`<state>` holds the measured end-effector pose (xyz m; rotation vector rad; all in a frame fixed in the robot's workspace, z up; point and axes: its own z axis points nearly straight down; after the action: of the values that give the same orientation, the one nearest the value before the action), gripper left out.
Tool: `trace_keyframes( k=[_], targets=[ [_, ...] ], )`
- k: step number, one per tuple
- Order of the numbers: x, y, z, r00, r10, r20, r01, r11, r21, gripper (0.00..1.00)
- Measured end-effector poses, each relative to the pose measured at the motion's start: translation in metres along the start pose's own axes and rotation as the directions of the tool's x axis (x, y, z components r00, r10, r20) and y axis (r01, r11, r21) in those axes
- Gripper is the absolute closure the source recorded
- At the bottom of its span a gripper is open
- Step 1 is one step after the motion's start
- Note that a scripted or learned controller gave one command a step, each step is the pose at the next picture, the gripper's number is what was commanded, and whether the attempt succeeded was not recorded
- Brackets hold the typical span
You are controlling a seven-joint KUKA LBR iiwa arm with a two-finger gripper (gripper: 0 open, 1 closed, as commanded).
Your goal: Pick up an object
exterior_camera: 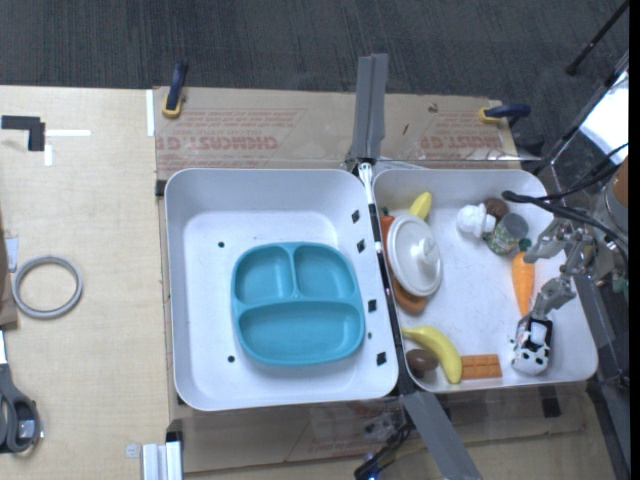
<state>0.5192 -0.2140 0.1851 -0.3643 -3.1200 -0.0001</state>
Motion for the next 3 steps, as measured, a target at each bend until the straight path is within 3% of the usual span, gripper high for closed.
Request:
trace_keyframes(
  k=[1, 2, 3],
  targets=[
    [-0.086, 0.013, 0.096, 0.999, -0.045, 0.000, 0.045, 0.999, -0.001, 0.00],
    [0.008, -0.010, 0.096, 0.995, 0.097, -0.003, -0.097, 0.995, 0.000, 0.00],
    [0.008, -0.009, 0.090, 0.996, 0.093, -0.005, -0.093, 0.996, 0.000, 1.00]
  ],
)
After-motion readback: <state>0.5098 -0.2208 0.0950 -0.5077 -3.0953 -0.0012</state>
